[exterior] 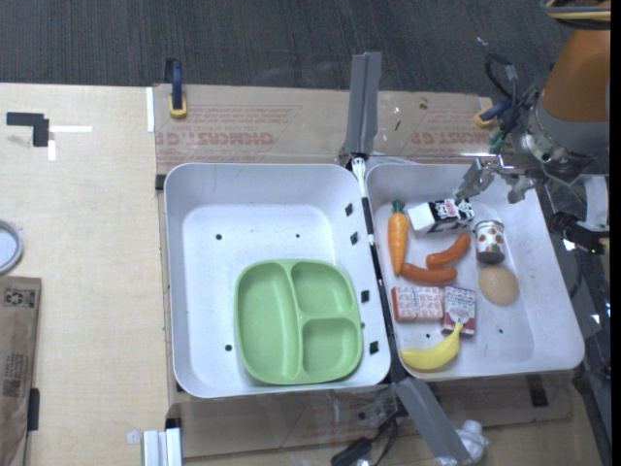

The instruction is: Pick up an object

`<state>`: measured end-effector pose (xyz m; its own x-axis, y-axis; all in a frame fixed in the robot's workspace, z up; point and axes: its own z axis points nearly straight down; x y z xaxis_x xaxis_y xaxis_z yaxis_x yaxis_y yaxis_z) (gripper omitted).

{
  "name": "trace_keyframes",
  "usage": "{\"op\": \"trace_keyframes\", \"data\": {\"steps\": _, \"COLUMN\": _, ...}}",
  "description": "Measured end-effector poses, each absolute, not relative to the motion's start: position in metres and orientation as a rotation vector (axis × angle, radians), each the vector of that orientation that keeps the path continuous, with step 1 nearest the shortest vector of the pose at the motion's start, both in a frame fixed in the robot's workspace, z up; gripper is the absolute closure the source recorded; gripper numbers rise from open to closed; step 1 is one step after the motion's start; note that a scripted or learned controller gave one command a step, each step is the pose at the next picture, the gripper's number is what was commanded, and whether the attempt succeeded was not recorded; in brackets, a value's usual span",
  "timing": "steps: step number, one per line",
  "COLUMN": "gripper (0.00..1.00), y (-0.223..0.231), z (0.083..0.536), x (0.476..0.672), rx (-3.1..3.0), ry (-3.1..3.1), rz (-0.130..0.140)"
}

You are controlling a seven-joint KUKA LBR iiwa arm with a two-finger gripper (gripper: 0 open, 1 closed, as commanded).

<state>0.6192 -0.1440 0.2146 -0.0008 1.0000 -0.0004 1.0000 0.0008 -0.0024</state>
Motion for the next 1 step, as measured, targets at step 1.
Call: {"op": "trace_keyframes", "data": {"steps": 1, "gripper": 0.00, "y": -0.1725, "z": 0.1198, "x": 0.6019, "rx": -2.125, "ry": -2.348, "rz": -0.016}}
